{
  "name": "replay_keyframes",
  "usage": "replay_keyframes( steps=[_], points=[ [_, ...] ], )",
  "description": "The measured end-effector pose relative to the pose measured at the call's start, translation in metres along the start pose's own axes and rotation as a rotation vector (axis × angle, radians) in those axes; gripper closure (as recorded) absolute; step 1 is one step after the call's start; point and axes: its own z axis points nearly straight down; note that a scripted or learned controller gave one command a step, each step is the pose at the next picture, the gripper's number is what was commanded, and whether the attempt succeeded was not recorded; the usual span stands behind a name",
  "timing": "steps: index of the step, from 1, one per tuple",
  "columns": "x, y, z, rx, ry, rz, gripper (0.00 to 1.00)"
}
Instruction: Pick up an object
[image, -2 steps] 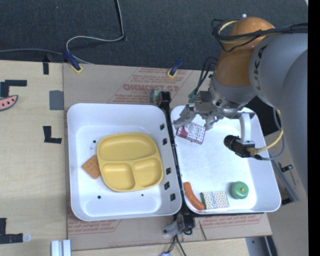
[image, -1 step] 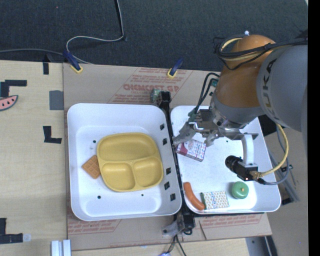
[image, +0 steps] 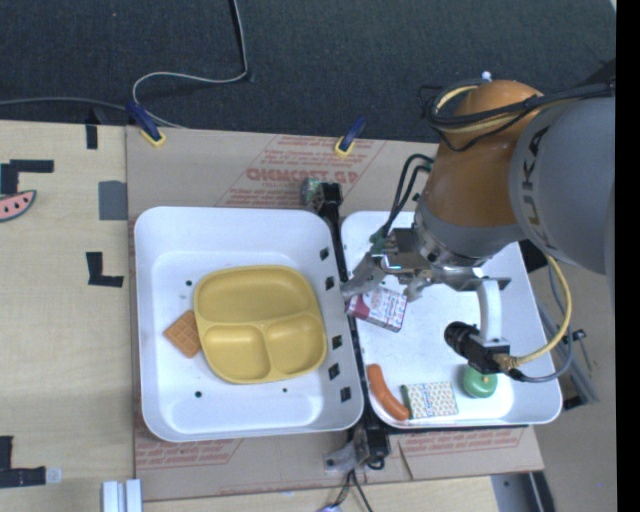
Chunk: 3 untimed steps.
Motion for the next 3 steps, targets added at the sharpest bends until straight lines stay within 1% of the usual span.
replay_keyframes(
  steps=[1, 3],
  points=[
    [0.0, -0.032, 0.001, 0.0, 0.0, 0.001, 1.0],
    [0.026, -0.032, 0.004, 0.001, 0.001, -0.001, 1.0]
  ],
)
